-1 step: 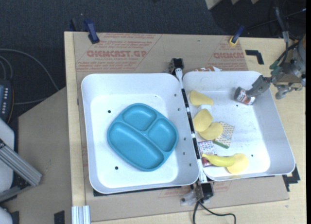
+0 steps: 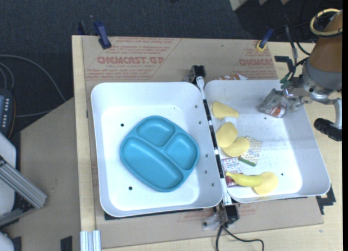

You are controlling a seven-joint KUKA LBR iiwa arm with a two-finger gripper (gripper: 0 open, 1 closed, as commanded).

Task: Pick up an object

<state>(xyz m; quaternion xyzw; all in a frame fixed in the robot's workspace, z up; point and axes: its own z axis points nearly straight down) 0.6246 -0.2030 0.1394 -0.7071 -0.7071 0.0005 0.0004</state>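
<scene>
a: where does your gripper point(image 2: 276, 104) sit right now?

b: you've got it low at the far end of the right bin point(image 2: 304, 152), close to the back wall. the grey arm point(image 2: 325, 65) leans in from the right edge, so the wrist hangs over that far right corner.

a: is it holding anything?

b: i can't tell. there's a small reddish-white thing point(image 2: 277, 111) just under the tool, but whether it's pinched or only lying there is too small to read, and so is whether the tool is open or closed.

a: why is everything else bunched up on the other side?

b: the yellow pieces point(image 2: 229, 130) lie along the inner wall, next to the divider between your bins. my guess is they slid or were dropped there. the banana point(image 2: 254, 179) rests near the front rim, beside a small printed packet point(image 2: 230, 164) and another patterned scrap point(image 2: 252, 146).

a: how much room do you have to move?

b: plenty in the middle of the right bin; the floor between your tool and the yellow things is bare. the tight spot is the back wall, just beside the tool, so i'd judge a straight lift the safest exit.

a: and the left bin?

b: the left bin point(image 2: 109, 130) holds a blue divided plate point(image 2: 158, 152), well apart from your tool.
</scene>
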